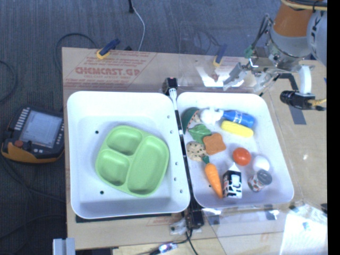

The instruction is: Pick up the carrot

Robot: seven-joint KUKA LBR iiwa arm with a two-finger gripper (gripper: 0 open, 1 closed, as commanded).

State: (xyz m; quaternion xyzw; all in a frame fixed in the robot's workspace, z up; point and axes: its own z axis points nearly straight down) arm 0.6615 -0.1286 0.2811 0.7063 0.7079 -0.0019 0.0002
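The orange carrot (213,179) lies in the right bin (276,142), near its front wall, with its tip pointing toward the front. A black-and-white carton (232,184) stands right beside it and a cookie (195,150) lies just behind it. My gripper (249,78) hangs above the bench behind the right bin's back rim, far from the carrot. Its fingers (234,78) are spread open with nothing between them.
The right bin also holds a blue bottle (239,117), a yellow piece (237,128), toast (214,143), a red tomato (241,155), a can (261,180) and green pieces (197,132). A green divided plate (133,160) lies in the left bin (79,121).
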